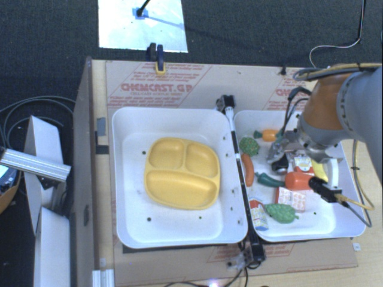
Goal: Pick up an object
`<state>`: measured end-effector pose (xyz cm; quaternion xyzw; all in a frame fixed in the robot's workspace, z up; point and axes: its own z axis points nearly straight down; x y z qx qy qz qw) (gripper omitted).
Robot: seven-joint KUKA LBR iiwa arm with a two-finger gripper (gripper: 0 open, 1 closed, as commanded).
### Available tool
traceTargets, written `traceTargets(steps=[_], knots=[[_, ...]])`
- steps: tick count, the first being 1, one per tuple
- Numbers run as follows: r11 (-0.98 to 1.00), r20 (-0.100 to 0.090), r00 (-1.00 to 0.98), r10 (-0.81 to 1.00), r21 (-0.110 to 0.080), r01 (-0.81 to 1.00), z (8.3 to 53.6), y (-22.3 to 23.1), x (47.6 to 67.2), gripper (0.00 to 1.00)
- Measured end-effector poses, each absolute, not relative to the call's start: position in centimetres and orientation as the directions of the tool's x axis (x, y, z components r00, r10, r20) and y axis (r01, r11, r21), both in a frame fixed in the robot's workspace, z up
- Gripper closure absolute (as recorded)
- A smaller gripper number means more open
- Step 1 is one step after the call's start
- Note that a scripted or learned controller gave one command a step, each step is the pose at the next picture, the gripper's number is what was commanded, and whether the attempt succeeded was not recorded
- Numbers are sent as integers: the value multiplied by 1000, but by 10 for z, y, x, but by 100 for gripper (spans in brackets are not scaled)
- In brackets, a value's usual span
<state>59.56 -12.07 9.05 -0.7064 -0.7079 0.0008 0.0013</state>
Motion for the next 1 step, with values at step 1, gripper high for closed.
traceTargets(steps=[1], knots=[[5,1,-5,1000,2,1000,183,-44,617,100]])
